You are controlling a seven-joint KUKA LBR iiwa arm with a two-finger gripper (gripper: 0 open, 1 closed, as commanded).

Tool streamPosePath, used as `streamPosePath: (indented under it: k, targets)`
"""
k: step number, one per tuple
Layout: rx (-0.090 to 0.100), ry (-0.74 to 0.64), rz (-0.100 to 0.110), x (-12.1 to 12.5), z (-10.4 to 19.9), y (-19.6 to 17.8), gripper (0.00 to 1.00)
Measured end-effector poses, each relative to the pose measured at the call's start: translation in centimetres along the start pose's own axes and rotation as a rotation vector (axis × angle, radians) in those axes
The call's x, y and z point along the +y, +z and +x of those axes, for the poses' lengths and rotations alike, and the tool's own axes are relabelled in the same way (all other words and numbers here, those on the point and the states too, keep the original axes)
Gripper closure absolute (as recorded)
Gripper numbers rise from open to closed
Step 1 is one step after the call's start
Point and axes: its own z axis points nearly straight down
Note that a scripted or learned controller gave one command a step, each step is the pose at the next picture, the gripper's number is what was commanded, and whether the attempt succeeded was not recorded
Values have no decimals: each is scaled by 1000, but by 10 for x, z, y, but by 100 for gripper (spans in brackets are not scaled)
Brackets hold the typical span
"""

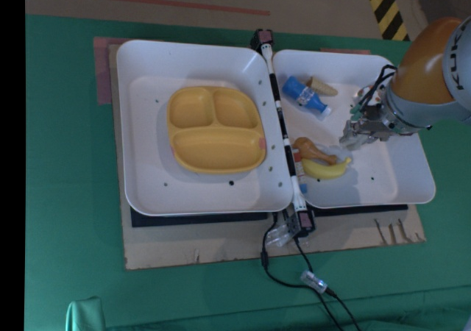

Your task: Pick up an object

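In the right bin point(397, 175) lie a yellow banana point(326, 168), a brown drumstick-shaped toy point(313, 148) touching it, a blue bottle point(303, 93) and a small tan piece point(322, 87) beside the bottle. My gripper point(356, 138) hangs over the middle of the right bin, just right of the banana and drumstick. Nothing shows between its fingers.
The left bin point(147, 182) holds a yellow divided plate point(215, 129). A black-and-white divider strip point(283, 123) runs between the bins. Cables point(309, 278) trail off the front edge of the bench onto the green cloth.
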Motion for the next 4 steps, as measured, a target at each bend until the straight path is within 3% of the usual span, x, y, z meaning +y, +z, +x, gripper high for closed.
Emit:
streamPosePath:
  k: [1,2,3,4]
  targets:
    - [14,-9,27,56,77,-81,100]
    - [11,-8,24,99,56,-128,100]
    - [9,-9,25,181,70,-141,100]
    - [10,-9,23,182,106,-153,100]
